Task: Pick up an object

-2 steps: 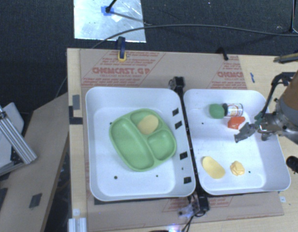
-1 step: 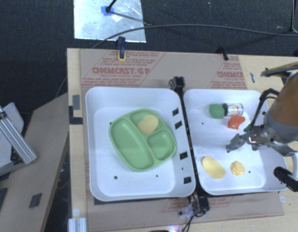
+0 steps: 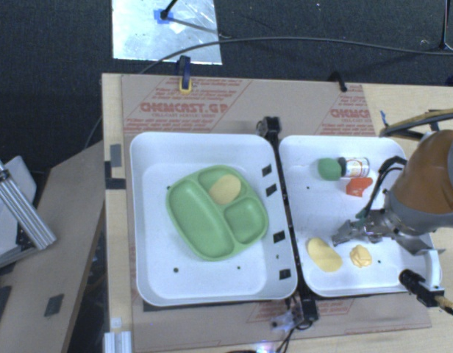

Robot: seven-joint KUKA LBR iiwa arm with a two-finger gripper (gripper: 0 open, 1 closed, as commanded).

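Near edge of right bin (image 3: 315, 289): two yellow items side by side. Larger pale yellow oval piece (image 3: 324, 255) toward the near-left corner; smaller yellow lump (image 3: 360, 256) just to its right, apart from it. Both lying flat on the bin floor, neither lifted.

Gripper (image 3: 348, 232) low over the right bin, just above and between the two yellow items, reaching in from the right edge. Fingers slightly parted, tips pointing left; nothing seen between them. Contact with either yellow piece: cannot be confirmed.

Behind the gripper, orange-banded arm (image 3: 432, 179) covering the right side of the bin.

Mid left bin (image 3: 149, 219): green divided plate (image 3: 212, 212), tilted diagonally, centred on the bin floor. Yellow rounded piece (image 3: 226, 189) in its far compartment.

Far part of right bin: small orange-red item (image 3: 358, 187), then green round object (image 3: 329, 168) touching a clear cylindrical container (image 3: 354, 168) on its right, near the far edge.

Beyond the bins: brown printed board (image 3: 234, 101) under both.
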